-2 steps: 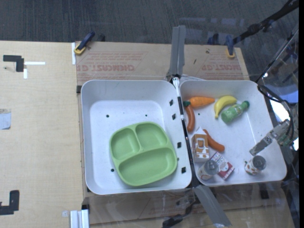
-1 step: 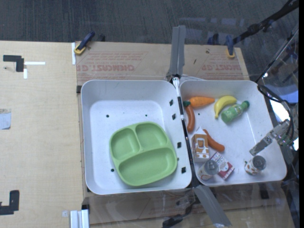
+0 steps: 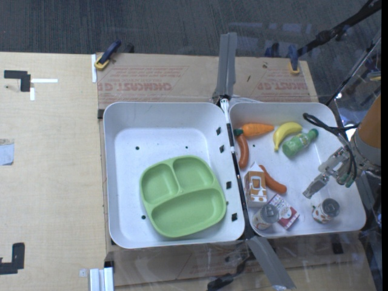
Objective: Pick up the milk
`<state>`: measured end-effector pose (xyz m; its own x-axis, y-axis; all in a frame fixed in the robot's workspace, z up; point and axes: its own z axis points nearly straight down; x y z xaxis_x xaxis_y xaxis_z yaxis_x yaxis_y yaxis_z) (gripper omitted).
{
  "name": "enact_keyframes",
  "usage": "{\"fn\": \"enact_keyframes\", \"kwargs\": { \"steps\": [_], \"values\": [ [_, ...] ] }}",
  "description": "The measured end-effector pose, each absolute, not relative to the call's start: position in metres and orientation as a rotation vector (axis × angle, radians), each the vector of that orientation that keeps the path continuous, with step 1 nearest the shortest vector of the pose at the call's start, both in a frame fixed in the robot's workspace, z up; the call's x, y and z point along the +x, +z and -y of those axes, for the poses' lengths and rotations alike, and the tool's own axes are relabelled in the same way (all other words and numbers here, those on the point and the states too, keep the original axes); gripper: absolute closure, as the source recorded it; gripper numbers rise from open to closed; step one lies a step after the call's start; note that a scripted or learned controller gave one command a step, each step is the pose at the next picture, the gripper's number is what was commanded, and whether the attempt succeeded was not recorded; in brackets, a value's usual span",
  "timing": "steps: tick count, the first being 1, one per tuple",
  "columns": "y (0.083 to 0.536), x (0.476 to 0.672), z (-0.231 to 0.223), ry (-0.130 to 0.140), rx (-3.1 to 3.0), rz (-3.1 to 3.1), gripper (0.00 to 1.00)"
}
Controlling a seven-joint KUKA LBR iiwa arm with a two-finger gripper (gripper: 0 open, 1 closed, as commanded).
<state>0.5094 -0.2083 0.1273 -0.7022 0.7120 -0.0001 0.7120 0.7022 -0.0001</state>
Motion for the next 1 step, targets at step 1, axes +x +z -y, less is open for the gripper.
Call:
{"fn": "enact_keyframes", "kwargs": {
  "steps": [1],
  "values": [
    [0.1661, 0.5692, 0.1555, 0.001, 1.152, -2.918, 0.0]
  ]
}}
